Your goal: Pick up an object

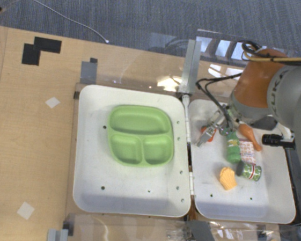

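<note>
Nearest the camera, right white bin [270, 209]: a yellow-orange wedge-shaped block [228, 178] lies toward the front. Just beyond it, a small green can with a red-and-white label [250, 171], on its side. Touching that, a green bottle with a white label [235, 149], lying lengthwise. An orange carrot-shaped piece [248, 133] sits behind the bottle, close under my wrist. My gripper [209, 134] hangs low over the bin's far left part, near the dividing wall; cannot tell whether it's parted or closed. Left white bin [86, 191]: a light green plastic three-compartment plate [139, 135] rests flat at centre.
</note>
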You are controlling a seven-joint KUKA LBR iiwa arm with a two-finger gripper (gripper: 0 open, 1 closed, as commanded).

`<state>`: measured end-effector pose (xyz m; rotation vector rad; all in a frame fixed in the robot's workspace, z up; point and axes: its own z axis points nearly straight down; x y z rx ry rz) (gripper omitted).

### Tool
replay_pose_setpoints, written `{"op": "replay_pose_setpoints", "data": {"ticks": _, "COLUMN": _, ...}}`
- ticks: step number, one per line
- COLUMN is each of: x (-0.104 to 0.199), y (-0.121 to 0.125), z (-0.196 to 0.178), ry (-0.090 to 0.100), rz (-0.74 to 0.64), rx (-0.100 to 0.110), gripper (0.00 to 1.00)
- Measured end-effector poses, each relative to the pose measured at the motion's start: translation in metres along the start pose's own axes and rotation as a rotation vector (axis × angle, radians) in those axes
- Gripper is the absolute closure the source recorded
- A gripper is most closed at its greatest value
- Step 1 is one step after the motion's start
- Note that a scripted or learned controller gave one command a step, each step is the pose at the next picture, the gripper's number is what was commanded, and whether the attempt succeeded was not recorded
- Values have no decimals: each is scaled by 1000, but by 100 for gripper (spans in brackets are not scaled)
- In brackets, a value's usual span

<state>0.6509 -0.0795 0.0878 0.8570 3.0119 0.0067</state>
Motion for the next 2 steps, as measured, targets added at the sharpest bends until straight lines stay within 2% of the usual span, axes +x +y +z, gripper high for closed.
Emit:
{"op": "replay_pose_setpoints", "data": {"ticks": 1, "x": -4, "y": 0, "z": -15, "ry": -12, "rz": -3, "rx": -3, "gripper": 100}}
{"op": "replay_pose_setpoints", "data": {"ticks": 2, "x": 28, "y": 47, "z": -105, "ry": -2, "rz": 275, "rx": -1, "gripper": 100}}
